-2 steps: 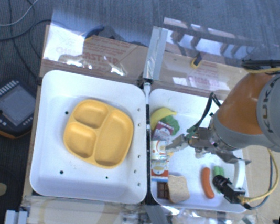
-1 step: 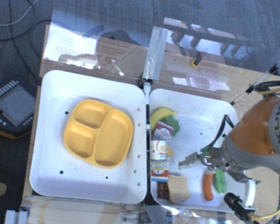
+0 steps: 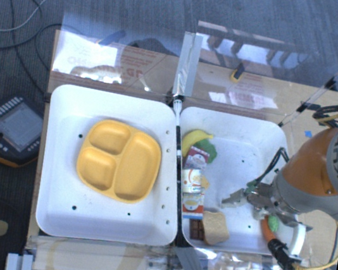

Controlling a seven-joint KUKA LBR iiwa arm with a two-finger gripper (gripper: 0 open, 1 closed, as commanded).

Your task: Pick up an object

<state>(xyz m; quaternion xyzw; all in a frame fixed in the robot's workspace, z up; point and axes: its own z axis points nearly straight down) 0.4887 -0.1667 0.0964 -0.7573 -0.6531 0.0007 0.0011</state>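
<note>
A yellow divided plate (image 3: pixel 118 160) lies in the middle of the left bin (image 3: pixel 48 207). To the right of it, across the shared wall, the right bin (image 3: pixel 252 138) holds a row of things along its left side: a banana (image 3: pixel 195 137) farthest from the bench's front edge, a green item (image 3: pixel 208 150) touching it, small cartons (image 3: pixel 192 180) below, then a brown slice of bread (image 3: pixel 214 227). The gripper (image 3: pixel 242 198) hangs over the right bin's right half, well apart from the plate, with an orange carrot-like piece (image 3: pixel 268 230) just beside the arm.
</note>
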